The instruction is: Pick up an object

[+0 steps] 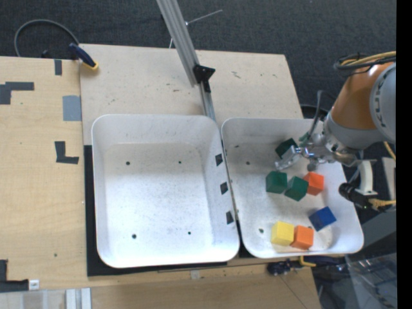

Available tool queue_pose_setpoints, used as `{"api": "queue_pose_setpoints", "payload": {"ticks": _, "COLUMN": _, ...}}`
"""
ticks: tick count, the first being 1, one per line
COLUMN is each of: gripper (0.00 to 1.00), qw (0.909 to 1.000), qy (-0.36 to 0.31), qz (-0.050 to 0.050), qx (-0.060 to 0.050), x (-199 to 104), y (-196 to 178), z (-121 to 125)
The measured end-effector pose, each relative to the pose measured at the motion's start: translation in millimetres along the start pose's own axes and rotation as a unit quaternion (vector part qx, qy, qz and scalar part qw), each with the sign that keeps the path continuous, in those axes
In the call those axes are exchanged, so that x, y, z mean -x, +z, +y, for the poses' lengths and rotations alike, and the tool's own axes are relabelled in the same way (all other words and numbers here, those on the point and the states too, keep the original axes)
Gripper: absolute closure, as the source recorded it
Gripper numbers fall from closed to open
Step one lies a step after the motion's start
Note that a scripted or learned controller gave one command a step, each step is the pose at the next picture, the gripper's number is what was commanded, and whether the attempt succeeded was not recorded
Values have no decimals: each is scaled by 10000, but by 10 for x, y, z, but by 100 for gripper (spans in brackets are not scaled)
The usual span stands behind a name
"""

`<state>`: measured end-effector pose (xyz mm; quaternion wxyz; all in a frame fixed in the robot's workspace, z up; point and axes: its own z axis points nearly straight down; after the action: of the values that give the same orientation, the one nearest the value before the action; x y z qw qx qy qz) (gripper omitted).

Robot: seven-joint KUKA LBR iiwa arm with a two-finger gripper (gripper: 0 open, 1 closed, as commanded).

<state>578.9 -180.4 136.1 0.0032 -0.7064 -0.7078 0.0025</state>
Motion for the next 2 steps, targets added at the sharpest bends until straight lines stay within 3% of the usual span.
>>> {"api": "queue_pose_setpoints", "payload": {"ticks": 1, "gripper": 0, "qw": 10000, "qy": -6, "qz": -13, "qx": 52, "x": -12, "y": 441, "z": 17}}
{"api": "queue_pose_setpoints", "payload": {"ticks": 2, "gripper": 100, "qw": 10000, "qy": -5, "qz": -3, "qx": 30, "x": -15, "y": 347, "z": 2}}
